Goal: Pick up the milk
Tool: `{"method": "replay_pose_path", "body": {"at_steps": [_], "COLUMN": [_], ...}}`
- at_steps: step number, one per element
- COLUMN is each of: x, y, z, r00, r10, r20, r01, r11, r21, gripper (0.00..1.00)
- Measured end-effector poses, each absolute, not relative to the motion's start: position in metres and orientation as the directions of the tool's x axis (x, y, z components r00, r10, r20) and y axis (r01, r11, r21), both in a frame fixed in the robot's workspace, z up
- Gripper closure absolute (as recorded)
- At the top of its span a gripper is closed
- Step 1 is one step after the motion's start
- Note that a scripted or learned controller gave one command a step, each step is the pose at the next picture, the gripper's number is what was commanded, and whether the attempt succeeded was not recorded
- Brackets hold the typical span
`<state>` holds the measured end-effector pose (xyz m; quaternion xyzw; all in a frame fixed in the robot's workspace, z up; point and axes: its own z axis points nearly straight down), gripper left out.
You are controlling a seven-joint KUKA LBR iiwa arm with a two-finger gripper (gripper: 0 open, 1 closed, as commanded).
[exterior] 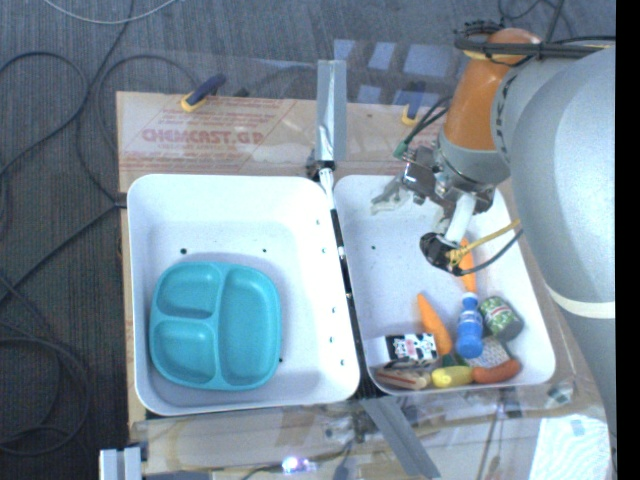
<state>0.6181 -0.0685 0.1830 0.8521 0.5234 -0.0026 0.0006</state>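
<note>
I am hovering my gripper (396,196) over the far end of the right-hand bin (385,268); I cannot tell whether it is clenched or released. The milk (412,347) is lying near the bin's front wall, just beside the carrot (432,314) and well apart from my gripper.

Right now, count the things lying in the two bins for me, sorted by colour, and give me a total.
Teal: 1, the divided plate
Black and white: 1, the milk carton
Orange: 1, the carrot
Blue: 1, the bottle
Green: 1, the can
Yellow: 1, the yellow piece
Red: 1, the red piece
Brown: 1, the brown piece
Total: 8
</note>
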Motion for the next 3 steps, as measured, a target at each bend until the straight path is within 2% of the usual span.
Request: {"method": "replay_pose_path", "body": {"at_steps": [1,2,3], "x": [0.6067,0.6065,0.6064], "y": [-0.1233,-0.123,-0.1234], "z": [0.2005,0.2088,0.2088], "r00": [0.454,0.453,0.453], "r10": [0.891,0.892,0.891], "r20": [-0.005,-0.009,-0.011], "r01": [0.891,0.892,0.891], "r11": [-0.454,-0.453,-0.453], "r21": [-0.001,-0.003,-0.003], "gripper": [0.0,1.0,0.0]}}
